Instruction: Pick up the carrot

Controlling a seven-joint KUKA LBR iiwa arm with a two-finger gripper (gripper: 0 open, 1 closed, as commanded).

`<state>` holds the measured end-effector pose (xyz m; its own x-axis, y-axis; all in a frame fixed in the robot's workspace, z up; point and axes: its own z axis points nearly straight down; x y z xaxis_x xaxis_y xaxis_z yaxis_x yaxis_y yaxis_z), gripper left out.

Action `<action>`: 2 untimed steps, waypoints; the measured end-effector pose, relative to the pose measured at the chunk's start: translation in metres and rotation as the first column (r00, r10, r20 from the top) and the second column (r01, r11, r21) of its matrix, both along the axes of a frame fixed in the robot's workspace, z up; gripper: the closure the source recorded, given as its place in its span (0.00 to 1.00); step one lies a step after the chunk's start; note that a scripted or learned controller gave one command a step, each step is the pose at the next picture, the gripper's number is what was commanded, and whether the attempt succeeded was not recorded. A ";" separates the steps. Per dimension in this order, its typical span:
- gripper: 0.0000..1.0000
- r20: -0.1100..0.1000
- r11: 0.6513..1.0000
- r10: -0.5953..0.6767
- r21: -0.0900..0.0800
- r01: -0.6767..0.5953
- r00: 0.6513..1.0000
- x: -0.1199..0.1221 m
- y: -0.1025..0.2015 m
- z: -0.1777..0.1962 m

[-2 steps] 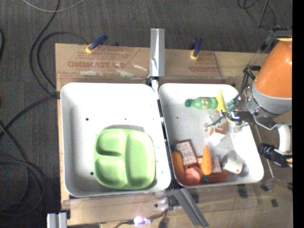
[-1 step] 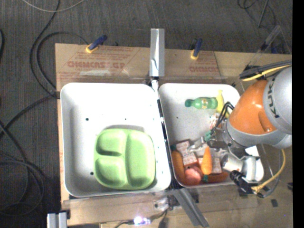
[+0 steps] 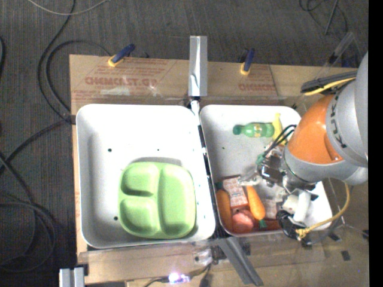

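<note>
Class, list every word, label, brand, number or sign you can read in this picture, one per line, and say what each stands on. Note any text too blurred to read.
"KU": black letters on the grey arm, cut off by the frame edge.
Red print on the cardboard sheet behind the bins: mirrored and faded, too blurred to read.
Yellow label on the green bottle: too small to read.
Printed packet beside the carrot: too blurred to read.

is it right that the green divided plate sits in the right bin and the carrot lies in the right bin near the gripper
Not quite. The camera view shows the green divided plate in the left bin, not the right one. The rest stands: the carrot lies in the right bin, near the gripper.
</note>
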<state>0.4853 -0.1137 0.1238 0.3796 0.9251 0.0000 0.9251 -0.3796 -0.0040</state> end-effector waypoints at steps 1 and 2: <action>0.00 0.018 1.000 0.019 -0.006 -0.019 1.000 0.003 -0.033 -0.034; 1.00 0.016 1.000 0.019 -0.007 -0.019 1.000 0.003 -0.034 -0.025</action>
